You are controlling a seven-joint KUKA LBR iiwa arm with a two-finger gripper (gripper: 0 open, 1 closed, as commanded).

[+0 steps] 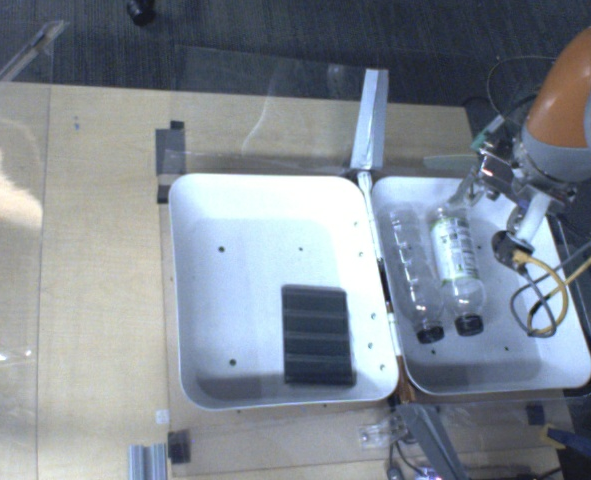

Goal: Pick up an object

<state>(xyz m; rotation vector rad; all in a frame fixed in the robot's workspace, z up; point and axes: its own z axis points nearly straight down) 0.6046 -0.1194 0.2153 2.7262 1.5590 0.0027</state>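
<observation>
Two clear plastic bottles with black caps lie side by side in the right bin (pixel 565 363). One bottle (pixel 411 268) is bare; the other bottle (pixel 457 260) carries a pale label. A black ribbed block (pixel 317 335) rests in the left bin (pixel 225 218), near its front right. My gripper (pixel 478 181) hangs over the back of the right bin, just right of the labelled bottle's base end. Above it is the arm's orange band (pixel 567 83). Nothing is seen held in the gripper.
A white cylinder (pixel 526 222) and looping yellow cables (pixel 541 293) hang from the wrist over the right bin's right side. A metal bar (pixel 368 128) stands behind the gap between the bins. A clear panel edges the bench at the left.
</observation>
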